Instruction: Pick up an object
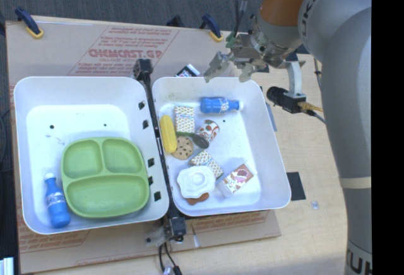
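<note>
I see my gripper (230, 69) hanging over the far rim of the right bin (273, 160), jaws spread wide, nothing between the fingers (214, 67). Using the right bin as landmark: the blue bottle (219, 105) lies on its side near the bin's far wall, just below the gripper and apart from it. A yellow corn cob (168, 134) lies along the bin's left wall. A patterned box (184, 118) stands just beside the corn, a cookie (183, 149) below it. A small can (207, 131) sits mid-bin on its side. A fried egg toy (196, 181) rests near the bin's front wall, with a red-and-white carton (237, 180) to its right and a patterned packet (206, 161) just above the egg. Left of the right bin, touching it, is the left bin (31, 110), holding a green divided plate (104, 176) and a second blue bottle (56, 201) at its front left corner. Cardboard (120, 50) lies under the bins.
</note>
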Action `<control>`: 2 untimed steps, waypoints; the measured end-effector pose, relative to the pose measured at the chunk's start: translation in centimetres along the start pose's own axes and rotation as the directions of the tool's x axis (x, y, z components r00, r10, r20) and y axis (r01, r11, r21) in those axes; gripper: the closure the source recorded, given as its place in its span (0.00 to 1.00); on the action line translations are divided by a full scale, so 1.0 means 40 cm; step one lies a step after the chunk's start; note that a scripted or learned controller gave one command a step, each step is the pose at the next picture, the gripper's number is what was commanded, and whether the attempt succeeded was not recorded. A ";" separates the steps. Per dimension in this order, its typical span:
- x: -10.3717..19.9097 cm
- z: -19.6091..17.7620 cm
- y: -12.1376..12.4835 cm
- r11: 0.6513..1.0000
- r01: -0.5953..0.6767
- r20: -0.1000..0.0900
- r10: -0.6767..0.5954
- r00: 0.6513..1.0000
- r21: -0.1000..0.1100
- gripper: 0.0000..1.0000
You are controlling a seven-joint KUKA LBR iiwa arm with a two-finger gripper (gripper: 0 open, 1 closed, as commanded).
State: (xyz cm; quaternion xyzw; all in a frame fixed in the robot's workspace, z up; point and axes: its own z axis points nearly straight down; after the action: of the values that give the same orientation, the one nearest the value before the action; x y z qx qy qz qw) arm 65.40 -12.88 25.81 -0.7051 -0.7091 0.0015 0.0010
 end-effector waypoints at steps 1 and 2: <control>0.002 -0.026 0.001 1.000 0.005 -0.001 -0.005 1.000 0.001 1.00; 0.204 0.083 -0.020 1.000 0.003 0.000 -0.003 1.000 0.001 1.00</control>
State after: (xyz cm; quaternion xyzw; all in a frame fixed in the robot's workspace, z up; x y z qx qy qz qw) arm 64.55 -4.74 22.50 -0.7041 -0.7101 0.0017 0.0014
